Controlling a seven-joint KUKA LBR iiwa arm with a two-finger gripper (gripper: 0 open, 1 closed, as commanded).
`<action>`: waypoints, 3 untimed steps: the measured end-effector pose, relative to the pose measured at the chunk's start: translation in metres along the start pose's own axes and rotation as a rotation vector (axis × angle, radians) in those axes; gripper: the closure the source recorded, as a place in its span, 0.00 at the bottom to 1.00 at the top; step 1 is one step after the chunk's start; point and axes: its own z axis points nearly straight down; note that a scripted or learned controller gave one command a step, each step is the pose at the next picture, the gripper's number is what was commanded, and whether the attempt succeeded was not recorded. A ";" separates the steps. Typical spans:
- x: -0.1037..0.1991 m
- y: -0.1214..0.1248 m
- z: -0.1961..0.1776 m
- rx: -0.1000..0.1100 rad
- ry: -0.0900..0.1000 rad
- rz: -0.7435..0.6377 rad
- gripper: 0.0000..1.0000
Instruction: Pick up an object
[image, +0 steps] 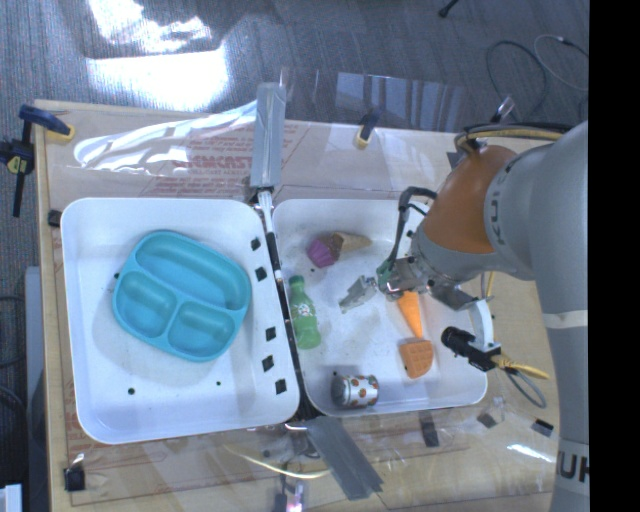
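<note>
Right bin (300, 395): gripper (385, 283) low over the floor, just left of the orange carrot (411, 312). Whether it is clenched or released, I cannot tell; nothing seen held. Carrot's top touches or sits just beside the gripper on its right side; long axis runs top to bottom in the view, tilting slightly right. Small grey object (356, 293) lies just left of the gripper. Judgement: carrot is the nearest candidate, a short shift rightward and down; jaws should close across its narrow width
</note>
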 end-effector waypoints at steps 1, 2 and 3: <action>-0.005 0.021 -0.104 -0.004 -0.003 -0.013 0.00; -0.001 0.007 0.012 -0.003 -0.001 -0.104 0.00; -0.001 0.007 0.002 -0.002 -0.001 -0.108 1.00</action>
